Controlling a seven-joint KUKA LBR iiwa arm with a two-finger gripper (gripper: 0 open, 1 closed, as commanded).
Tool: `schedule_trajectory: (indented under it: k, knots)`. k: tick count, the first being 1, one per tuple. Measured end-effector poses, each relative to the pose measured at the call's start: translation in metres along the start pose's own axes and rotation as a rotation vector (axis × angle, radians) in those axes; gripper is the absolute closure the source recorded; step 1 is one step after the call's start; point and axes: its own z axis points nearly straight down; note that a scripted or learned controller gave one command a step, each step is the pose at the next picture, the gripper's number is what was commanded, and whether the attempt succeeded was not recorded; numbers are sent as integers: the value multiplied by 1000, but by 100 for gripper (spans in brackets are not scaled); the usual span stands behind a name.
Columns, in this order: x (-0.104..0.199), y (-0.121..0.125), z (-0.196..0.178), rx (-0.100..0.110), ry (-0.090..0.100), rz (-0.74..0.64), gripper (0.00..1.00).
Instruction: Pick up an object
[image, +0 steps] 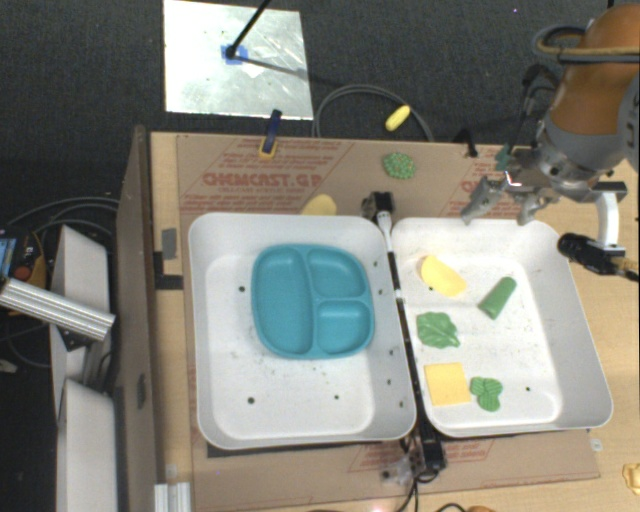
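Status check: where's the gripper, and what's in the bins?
Gripper open, holding nothing, above the right bin's far rim. Yellow piece, green cylinder, leafy green all untouched. Nothing in the way.

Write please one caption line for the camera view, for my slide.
Gripper, open, hovers over right bin's far rim; blue divided plate lies in left bin.

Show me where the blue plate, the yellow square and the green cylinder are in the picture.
blue plate (312, 300): camera view, the middle of the plate, in the left bin.
yellow square (446, 383): camera view, the centre of its top face, in the right bin.
green cylinder (497, 297): camera view, the middle of its side, in the right bin.
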Motion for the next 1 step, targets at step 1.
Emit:
schedule_trajectory:
  k: [1]
  knots:
    - [-48, 8, 109, 7, 0, 5, 0]
